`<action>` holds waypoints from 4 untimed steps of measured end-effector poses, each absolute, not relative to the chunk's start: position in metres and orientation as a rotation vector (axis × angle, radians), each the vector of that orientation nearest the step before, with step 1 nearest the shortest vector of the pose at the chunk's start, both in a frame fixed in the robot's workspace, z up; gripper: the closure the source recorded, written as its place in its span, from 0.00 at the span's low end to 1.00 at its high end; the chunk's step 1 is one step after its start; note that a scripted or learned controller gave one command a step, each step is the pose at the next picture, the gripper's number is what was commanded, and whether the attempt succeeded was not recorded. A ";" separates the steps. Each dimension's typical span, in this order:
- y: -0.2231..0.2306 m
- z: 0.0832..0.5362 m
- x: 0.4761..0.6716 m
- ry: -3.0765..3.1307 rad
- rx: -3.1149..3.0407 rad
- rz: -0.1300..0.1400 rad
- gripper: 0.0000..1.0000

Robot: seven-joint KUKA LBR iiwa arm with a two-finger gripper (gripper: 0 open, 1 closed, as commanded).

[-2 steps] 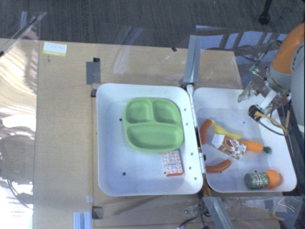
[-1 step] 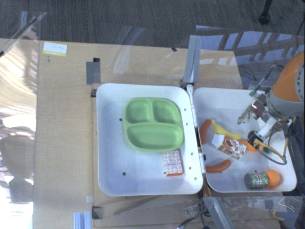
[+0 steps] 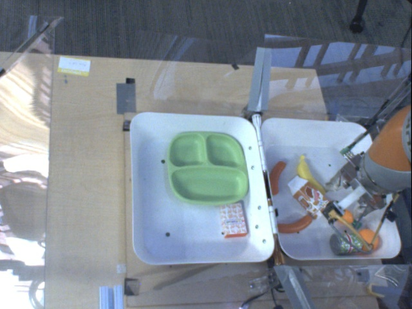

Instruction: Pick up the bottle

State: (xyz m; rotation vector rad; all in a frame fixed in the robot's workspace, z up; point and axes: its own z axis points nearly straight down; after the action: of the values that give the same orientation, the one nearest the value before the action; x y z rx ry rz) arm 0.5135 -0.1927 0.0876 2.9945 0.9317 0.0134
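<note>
Wooden tabletop (image 3: 84, 172) is carrying two bins. We are hovering our pincer (image 3: 347, 212) just above the bottle (image 3: 347, 243), which is lying lower in the right bin (image 3: 290, 140); we cannot tell the pincer's state.

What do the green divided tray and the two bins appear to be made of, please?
The green divided tray looks like moulded plastic with a matte finish: uniform colour, rounded compartment edges. The left bin and right bin look like smooth white plastic with soft sheen and rounded corners, though the material is uncertain.

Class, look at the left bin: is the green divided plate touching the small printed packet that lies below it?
Touching, as far as the camera view shows: the green divided plate overlaps the top edge of the small printed packet, with no white bin floor visible between them.
</note>
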 end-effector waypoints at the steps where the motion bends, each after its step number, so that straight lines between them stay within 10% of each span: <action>1: -0.206 0.088 0.491 0.671 3.064 0.015 0.00; 2: -0.207 0.088 0.491 0.420 3.106 0.017 0.00; 3: -0.207 0.098 0.492 0.428 3.105 0.016 1.00; 4: -0.205 0.108 0.493 0.441 3.103 0.018 1.00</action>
State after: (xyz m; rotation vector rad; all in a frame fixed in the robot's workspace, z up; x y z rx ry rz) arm 0.4934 -0.2055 0.1075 3.1032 0.4409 0.0182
